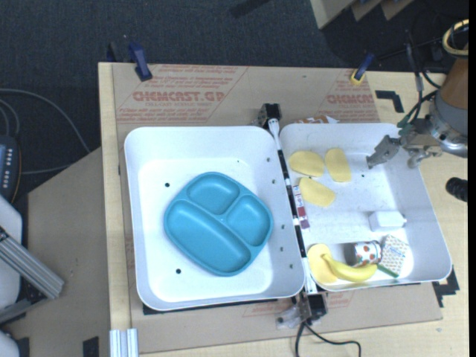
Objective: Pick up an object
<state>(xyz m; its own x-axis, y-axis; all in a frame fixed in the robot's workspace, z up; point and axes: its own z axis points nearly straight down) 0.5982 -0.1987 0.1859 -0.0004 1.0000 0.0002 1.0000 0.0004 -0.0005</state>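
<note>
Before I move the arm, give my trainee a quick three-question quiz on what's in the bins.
1. True or false: the blue divided plate lies in the right bin.
2. How many pale yellow chips lie in the right bin?
3. The banana sits at which part of its bin: A near-left corner, B far-right corner, C centre?

Key: 1 false, it lies in the left bin; 2 three; 3 A.

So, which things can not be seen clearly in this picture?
- Gripper: small and blurred in the camera view, so its state is unclear.
- Arm: cut off by the right edge.
- Can: label too small to read.
- Patterned packet: kind unclear, too small.
</note>
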